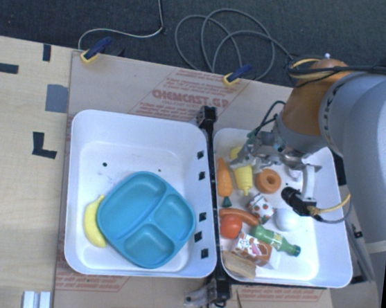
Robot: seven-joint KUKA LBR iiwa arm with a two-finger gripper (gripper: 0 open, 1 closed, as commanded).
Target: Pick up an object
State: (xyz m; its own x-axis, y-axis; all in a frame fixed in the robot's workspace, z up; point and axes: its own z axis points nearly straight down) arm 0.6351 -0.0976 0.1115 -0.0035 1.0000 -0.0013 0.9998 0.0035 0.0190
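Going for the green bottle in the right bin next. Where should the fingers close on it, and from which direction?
Judging by its pose, grip the green bottle across its thicker body, coming straight down. It lies flat, pointing toward the bin's right side, so set the fingers across its width. The red-and-white packet crowds its near side, so stay toward the bottle's right half.

The bench is a light wooden surface carrying a brown cardboard sheet. Two white bins rest on the sheet: the right bin lies directly beneath the gripper, and the left bin lies to the gripper's left, touching the first.
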